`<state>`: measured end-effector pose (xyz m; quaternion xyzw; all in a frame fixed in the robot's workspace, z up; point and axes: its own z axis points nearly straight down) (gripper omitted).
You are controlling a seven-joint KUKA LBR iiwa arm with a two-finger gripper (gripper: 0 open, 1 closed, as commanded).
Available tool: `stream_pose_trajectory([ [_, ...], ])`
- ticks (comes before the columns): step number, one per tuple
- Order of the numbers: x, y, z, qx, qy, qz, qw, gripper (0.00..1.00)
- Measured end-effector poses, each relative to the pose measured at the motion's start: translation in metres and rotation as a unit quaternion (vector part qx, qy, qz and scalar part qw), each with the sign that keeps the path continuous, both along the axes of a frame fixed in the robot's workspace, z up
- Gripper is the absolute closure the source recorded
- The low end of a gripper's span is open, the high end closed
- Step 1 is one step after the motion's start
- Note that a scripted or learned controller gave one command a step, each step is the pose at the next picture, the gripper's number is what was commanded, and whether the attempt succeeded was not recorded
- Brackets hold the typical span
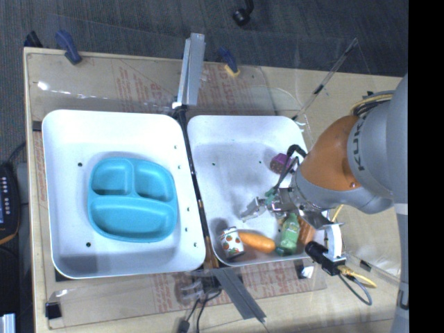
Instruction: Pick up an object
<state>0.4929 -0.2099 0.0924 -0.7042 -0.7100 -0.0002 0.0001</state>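
In the right bin [229, 134], several objects lie along the near edge: a small printed can [231, 243], an orange carrot [257, 241], a green bottle [289, 232] and a brown item [307, 234] beside it. A purple object [279, 161] sits further back on the bin's right side. My gripper [263, 204] is low over the right bin's floor, just above and left of the green bottle and below the purple object. Nothing is visibly held in it.
The left bin [59, 134] holds a blue divided plate [132, 198]. A metal bar [190, 68] stands at the back between the bins. The arm's orange band [329, 161] overhangs the right bin's right wall. Blue clamps [68, 47] grip the bench's far edge.
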Motion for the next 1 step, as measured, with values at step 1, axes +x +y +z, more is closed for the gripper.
stream_pose_trajectory([
  [1,0.0768,0.0010,-0.0007,0.0004,0.001,0.000,1.0000,0.00],
])
